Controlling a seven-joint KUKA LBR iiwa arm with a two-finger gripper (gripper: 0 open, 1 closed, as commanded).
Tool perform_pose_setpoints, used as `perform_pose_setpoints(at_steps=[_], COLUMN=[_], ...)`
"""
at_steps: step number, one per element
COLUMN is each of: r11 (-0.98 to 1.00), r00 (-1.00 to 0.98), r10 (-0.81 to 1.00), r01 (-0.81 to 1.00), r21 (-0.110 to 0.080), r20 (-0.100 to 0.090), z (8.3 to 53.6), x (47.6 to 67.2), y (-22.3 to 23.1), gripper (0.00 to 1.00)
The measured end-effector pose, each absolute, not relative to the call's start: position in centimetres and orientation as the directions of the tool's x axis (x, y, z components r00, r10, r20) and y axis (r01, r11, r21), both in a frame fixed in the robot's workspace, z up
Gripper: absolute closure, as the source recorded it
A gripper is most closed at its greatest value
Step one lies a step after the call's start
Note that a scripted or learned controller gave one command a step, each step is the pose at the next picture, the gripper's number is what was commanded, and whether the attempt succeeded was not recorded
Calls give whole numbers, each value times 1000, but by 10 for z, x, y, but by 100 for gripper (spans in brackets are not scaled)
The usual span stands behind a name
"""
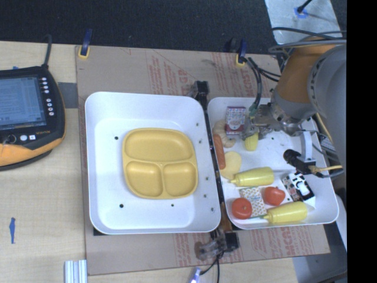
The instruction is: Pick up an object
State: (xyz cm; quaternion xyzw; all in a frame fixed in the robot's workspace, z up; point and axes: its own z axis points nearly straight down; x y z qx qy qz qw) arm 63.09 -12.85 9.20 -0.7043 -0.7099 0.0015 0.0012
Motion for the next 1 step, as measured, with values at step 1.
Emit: perform_pose_setpoints(at_steps=[1], r11=[5], r00=[-5], r10=[1000], r01=[1000], r21=[-1], r20=[2], z=[193], x=[619], y=[-47], gripper=[100])
